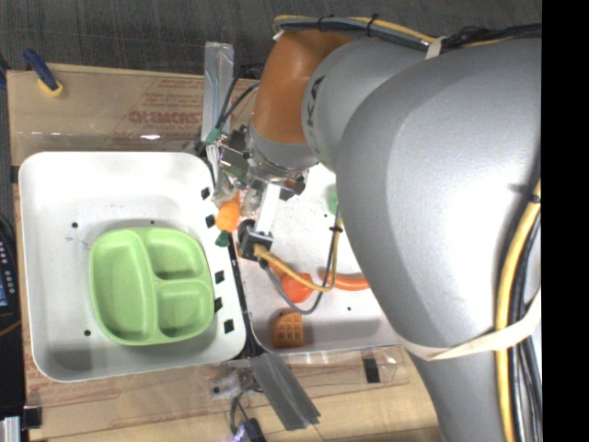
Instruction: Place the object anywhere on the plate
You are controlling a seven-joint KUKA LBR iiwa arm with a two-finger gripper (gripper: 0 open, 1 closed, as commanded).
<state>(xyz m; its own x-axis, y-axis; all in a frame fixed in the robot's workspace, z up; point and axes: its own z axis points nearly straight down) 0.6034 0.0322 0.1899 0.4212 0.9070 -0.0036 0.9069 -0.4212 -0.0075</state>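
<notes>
A green divided plate (152, 284) lies in the left bin (55, 191). My gripper (236, 215) hangs over the wall between the two bins, just right of the plate's upper right corner. A small orange object (227, 216) with a green tip sits between its fingers, and the gripper is shut on it. The big grey arm hides most of the right bin.
In the right bin (322, 339) lie an orange waffle-like piece (287, 328) near the front wall and an orange carrot-like toy (299, 288) beside a yellow cable. Cardboard lines the bench behind the bins, and a blue-yellow clip (41, 72) sits at the far left.
</notes>
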